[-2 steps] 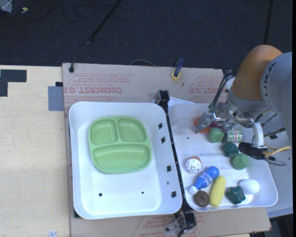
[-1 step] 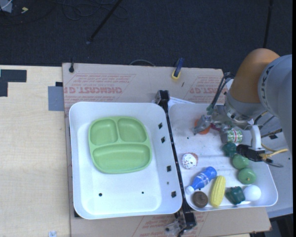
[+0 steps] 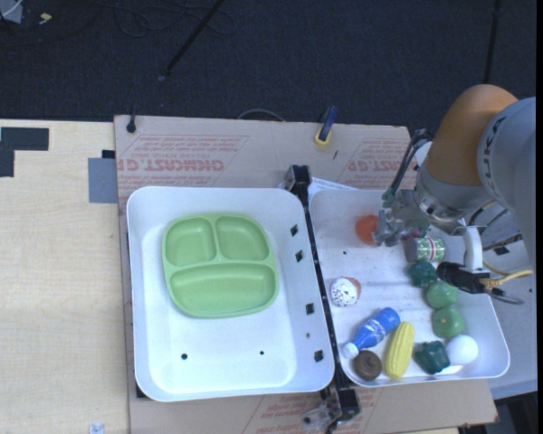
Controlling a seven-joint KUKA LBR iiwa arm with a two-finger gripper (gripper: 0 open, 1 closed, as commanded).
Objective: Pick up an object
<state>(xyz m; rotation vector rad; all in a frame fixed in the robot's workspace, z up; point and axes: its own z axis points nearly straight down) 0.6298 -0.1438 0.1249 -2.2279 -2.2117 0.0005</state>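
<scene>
The robot's arm is a thick, rounded body of smooth grey casing, matt in finish; above the wrist sits a broad orange band, domed and glossy, catching soft light along its upper curve; below the band a paler grey ring narrows toward the wrist; the hand is a small cluster of dark grey metal parts, blocky and angular, too small and shadowed for its details to be told; thin dark cables run along the left side of the wrist down to the hand; a white bracket-like piece and further black leads show just beneath the grey casing.
</scene>
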